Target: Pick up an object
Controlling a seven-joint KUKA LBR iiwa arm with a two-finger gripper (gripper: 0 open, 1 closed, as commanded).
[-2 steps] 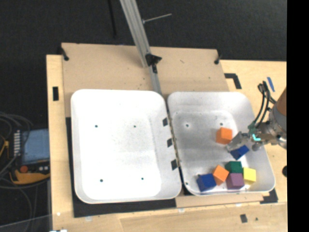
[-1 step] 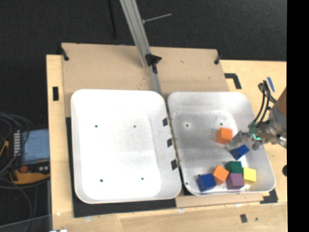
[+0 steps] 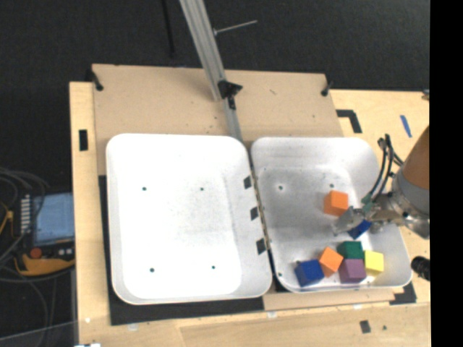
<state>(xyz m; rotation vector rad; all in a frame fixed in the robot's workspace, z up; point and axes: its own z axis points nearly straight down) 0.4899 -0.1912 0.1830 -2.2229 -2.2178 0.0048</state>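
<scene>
Down at the near edge of the right bin (image 3: pixel 304 154) sits a tight cluster of blocks: a blue block (image 3: pixel 309 272) at the left end, an orange block (image 3: pixel 331 259) just beside it, then a purple block (image 3: pixel 352 270), a green block (image 3: pixel 353 250) tucked behind the purple one, and a yellow block (image 3: pixel 374 261) at the right end. All five sit close together, touching or nearly so, hard against the bin's near wall. Farther back, a second orange cube (image 3: pixel 336 202) stands alone in the middle of that bin, well apart from the cluster. And the arm (image 3: pixel 414 179) is in from the right, wrist low over the bin, gripper (image 3: pixel 352 220) just near-right of the lone orange cube. A small dark blue piece (image 3: pixel 359 229) shows right at the tips, but whether it is pinched between them or merely lying beneath cannot be told, and how wide the pincer stands is not readable from this angle. Left bin (image 3: pixel 177 215) lies alongside, the two rims meeting at the centre, both resting on the pale wooden bench (image 3: pixel 210 100)
</scene>
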